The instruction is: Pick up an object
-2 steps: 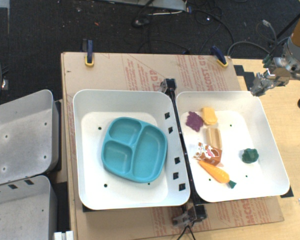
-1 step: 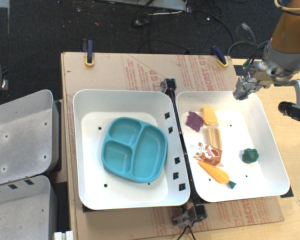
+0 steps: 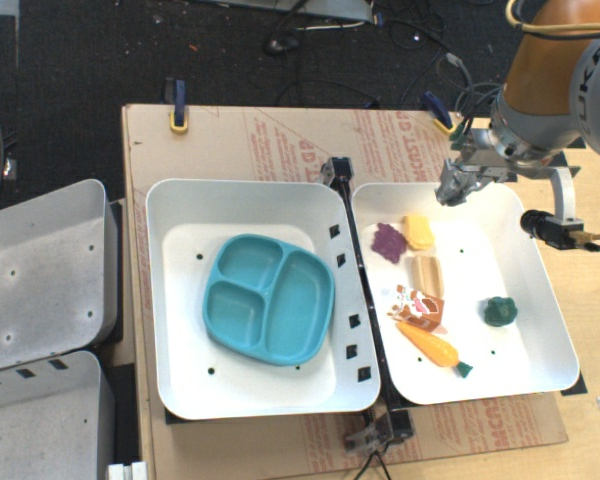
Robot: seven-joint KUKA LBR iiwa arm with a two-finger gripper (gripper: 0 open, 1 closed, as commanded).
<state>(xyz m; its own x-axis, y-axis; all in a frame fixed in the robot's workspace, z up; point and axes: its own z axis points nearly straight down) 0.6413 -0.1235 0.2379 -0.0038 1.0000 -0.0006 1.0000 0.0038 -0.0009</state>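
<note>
Camera view: gripper (image 3: 458, 190) up over the far edge of the right bin (image 3: 540, 268), arm in from the right. Finger state unreadable at this angle, nothing visibly between them. Clear of all objects.

In the right bin, near the divider side: purple piece (image 3: 387, 241) just beside yellow piece (image 3: 418, 232), tan block (image 3: 426, 274) below those, brown-and-white packet (image 3: 416, 308) touching its near end, orange carrot (image 3: 430, 346) just below that. Dark green lump (image 3: 499, 311) well apart, toward the right wall.

In the left bin (image 3: 180, 218): teal divided plate (image 3: 269, 298), roughly centred.
</note>
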